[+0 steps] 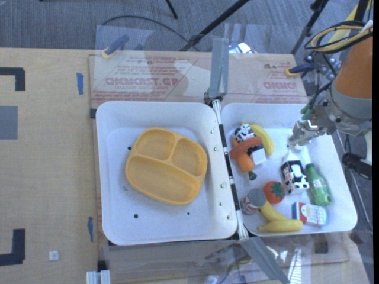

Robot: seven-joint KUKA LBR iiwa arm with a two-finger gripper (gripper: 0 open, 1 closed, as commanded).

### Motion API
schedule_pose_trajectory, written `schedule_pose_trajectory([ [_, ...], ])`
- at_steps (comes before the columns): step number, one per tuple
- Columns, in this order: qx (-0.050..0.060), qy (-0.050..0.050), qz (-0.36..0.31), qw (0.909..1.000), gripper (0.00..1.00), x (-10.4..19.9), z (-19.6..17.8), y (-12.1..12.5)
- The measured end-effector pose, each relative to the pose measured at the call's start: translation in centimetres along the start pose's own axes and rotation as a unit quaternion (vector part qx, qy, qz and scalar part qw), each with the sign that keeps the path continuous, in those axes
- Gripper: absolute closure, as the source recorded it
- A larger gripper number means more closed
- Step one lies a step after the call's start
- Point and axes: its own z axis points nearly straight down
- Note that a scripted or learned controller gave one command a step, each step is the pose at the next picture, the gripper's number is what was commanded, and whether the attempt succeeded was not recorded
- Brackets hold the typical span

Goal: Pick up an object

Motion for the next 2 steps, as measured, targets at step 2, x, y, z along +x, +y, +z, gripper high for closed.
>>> schedule_pose_trajectory([
  [2, 0.0, 0.0, -0.093, 0.9957, 1.0, 4.7, 0.8, -2.9],
])
